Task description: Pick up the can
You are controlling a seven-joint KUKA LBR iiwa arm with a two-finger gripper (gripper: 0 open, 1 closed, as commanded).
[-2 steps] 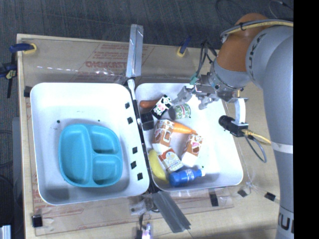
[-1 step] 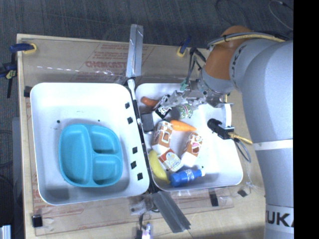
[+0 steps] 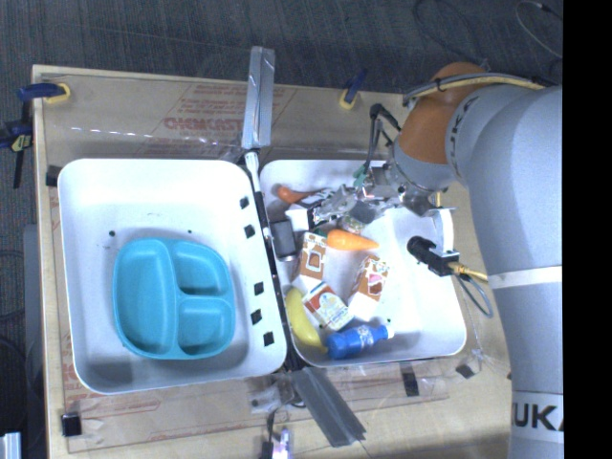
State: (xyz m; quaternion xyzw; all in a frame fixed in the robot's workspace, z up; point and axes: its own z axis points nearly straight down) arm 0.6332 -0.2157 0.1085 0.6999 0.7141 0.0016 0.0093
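The can (image 3: 359, 338), blue, lies on its side along the right bin's (image 3: 435, 328) near wall, cap end rightward. The claw (image 3: 346, 202) hangs over far clutter, too muddled to read.

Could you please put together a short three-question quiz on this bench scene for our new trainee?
1. True or false: the blue divided tray lies in the left bin.
2. Which bin is the gripper over? A) left bin B) right bin C) neither
3. Fill in: along the right bin's near edge, beside the yellow banana, lies a ____ bottle.

Key
1. True. The tray sits alone in the left bin.
2. B. The gripper is down among the clutter at the far end of the right bin, close to the orange carrot.
3. Blue. It lies on its side.
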